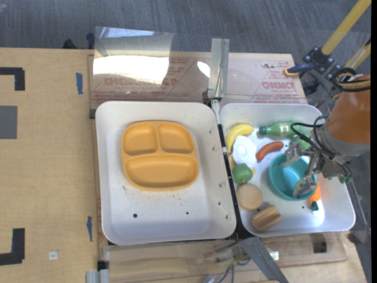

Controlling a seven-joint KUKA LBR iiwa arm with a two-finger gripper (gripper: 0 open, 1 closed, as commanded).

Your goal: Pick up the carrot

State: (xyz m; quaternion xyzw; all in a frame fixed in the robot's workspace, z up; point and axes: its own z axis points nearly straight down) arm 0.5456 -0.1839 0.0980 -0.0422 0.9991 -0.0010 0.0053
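The gripper (301, 168) hangs low over the blue bowl (287, 178) in the right bin (339, 214). It looks open and holds nothing. The carrot (314, 195) lies just beside it, so a grab seems close.

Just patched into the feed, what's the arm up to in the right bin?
The arm's gripper is down in the right bin, over the teal bowl. The carrot lies against the bowl's right side, just beside the gripper, and nothing shows it gripped. Around the bowl sit a banana, a green bottle, a red sausage and a bread roll. The left bin holds an orange divided plate.
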